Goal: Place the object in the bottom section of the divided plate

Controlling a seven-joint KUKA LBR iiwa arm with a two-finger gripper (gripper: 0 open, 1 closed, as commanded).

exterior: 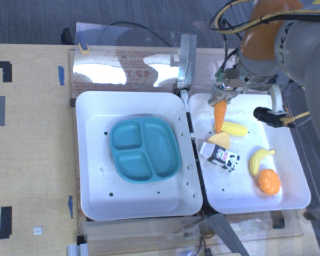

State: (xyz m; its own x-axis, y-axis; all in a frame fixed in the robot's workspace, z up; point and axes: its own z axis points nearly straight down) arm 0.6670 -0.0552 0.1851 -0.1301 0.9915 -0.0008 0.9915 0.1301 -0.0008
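one carrot (220, 116) is pinched at its top by the claw (221, 96) in the right bin (296, 193); the pickup is judged underway. next, it must be lifted and carried to the plate (145, 148).

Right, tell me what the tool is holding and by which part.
The tool holds the carrot by its top end, fingers pinching it there; its tip hangs down over the right bin, above the corn.
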